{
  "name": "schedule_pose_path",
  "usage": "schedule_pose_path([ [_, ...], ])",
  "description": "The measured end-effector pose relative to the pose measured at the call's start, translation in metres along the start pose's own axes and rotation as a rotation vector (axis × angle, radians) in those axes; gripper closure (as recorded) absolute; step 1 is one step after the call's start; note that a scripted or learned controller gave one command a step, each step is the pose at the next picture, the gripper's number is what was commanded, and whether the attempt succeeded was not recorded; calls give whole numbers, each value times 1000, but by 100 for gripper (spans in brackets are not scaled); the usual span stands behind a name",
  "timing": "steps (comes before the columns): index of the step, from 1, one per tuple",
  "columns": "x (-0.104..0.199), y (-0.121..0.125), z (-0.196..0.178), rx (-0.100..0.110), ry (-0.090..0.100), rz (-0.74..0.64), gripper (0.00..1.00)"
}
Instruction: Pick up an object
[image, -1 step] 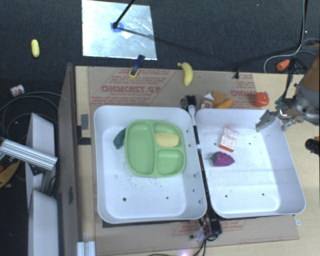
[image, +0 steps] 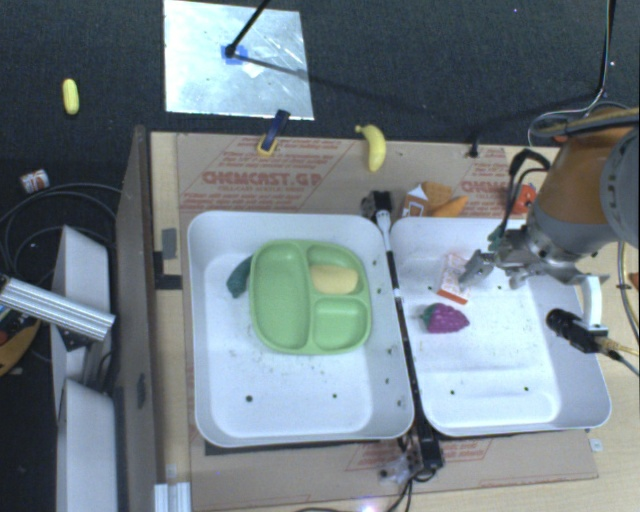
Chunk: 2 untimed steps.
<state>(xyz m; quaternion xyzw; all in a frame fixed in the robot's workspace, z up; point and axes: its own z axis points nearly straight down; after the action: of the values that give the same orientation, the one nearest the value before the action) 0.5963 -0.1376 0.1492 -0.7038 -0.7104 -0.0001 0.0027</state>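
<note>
In the right bin (image: 520, 400) a purple toy fruit with a green top (image: 445, 319) lies near the left wall. Just above it lies a small white packet with a red edge (image: 455, 281). My gripper (image: 481, 266) hangs over the upper middle of this bin, right beside the packet's upper right corner and above and to the right of the purple fruit. Nothing shows between its tips. The left bin (image: 290, 410) holds a green divided plate (image: 308, 298) with a yellow piece (image: 335, 277) in its upper right section, and a dark green item (image: 238, 276) at the plate's left.
The arm comes in from the right over the right bin's upper right corner. A toy banana (image: 373, 147) and an orange item (image: 443, 204) lie on the cardboard behind the bins. A blue and yellow clamp (image: 271, 134) sits at the cardboard's back edge.
</note>
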Motion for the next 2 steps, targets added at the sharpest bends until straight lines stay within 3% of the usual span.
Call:
schedule_pose_path([
  [1,39,-22,68,-1,-2,2,0],
  [2,19,49,55,-13,-6,3,0],
])
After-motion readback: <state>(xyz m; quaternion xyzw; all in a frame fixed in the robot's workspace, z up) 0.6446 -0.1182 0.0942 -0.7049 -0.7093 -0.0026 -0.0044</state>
